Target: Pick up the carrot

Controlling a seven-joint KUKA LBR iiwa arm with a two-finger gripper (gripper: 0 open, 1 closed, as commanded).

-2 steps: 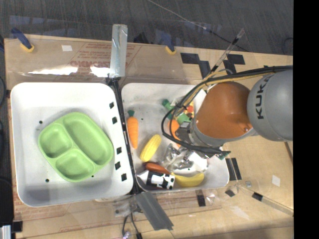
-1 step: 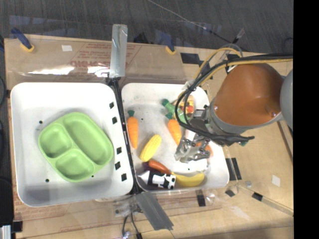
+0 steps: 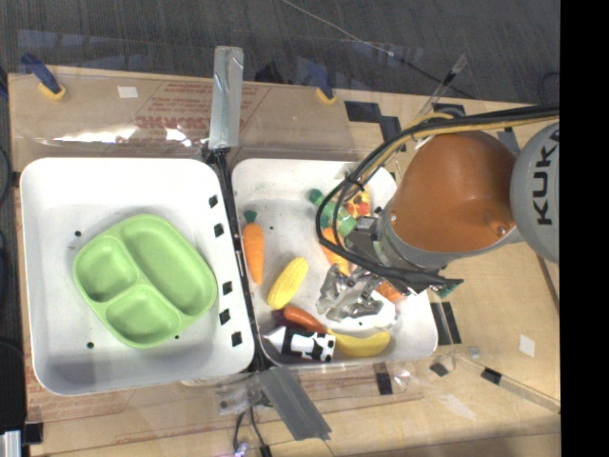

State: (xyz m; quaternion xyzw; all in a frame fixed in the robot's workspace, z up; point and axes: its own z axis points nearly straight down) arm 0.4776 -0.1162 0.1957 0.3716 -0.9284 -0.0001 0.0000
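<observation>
Clearly lying in the right white bin [image 3: 285, 174]: slim orange plastic carrot [image 3: 253, 252] with green top, hard against the left wall, long axis running up-down in view. Just beside, to its right: yellow corn cob [image 3: 288, 282], tilted. Further right, well apart from the carrot: metal two-finger gripper [image 3: 348, 295], low over other toys, finger state impossible to tell. Likely needed: leftward travel, jaws crossing that long axis.

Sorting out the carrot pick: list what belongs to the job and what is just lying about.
Belongs to the job:
carrot
gripper
right bin

Just lying about:
corn cob
banana
toy cow
green divided plate
left bin
</observation>
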